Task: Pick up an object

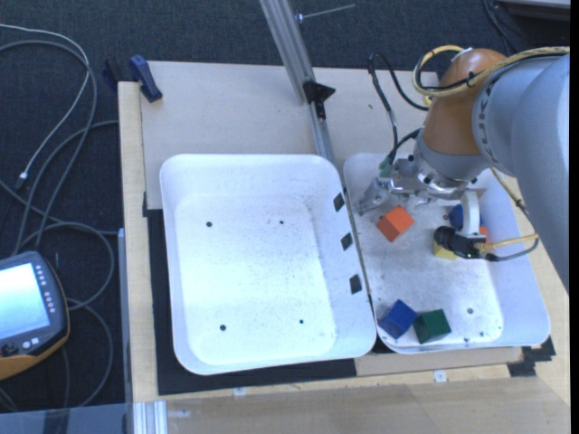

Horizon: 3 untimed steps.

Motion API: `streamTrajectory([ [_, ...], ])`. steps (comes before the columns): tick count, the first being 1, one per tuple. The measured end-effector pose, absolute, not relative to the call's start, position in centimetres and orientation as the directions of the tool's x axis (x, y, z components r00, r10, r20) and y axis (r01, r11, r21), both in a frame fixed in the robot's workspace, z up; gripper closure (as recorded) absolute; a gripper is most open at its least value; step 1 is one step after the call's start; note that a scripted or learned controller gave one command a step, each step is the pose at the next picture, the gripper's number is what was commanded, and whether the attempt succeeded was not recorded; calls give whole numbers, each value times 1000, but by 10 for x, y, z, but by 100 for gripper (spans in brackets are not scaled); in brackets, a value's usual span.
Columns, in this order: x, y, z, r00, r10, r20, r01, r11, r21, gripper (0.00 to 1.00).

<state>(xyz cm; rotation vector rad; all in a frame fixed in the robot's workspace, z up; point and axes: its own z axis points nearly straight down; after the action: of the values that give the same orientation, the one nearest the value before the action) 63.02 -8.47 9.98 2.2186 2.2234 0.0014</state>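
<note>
Objects for picking are seen in the right bin (516, 319), over which the grey arm (507, 107) with its orange band (452, 125) is reached in from the right; the left bin (181, 179) is set just beside it, their rims touching. Gripper (391, 202) is lowered over the right bin's upper left part, an orange cube (395, 223) lying just below its tip and possibly touched by it, though contact is obscured and the finger spread cannot be told. Blue cube (397, 317) and green cube (432, 325) are noted side by side at the bin's near edge, well apart from the gripper.
</note>
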Motion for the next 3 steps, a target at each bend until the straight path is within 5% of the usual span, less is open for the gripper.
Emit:
streamTrajectory([
  [2, 625, -82, 100, -2, 1000, 2, 1000, 2, -3, 0],
  [3, 590, -85, 100, 1, 1000, 2, 1000, -1, -5, 0],
])
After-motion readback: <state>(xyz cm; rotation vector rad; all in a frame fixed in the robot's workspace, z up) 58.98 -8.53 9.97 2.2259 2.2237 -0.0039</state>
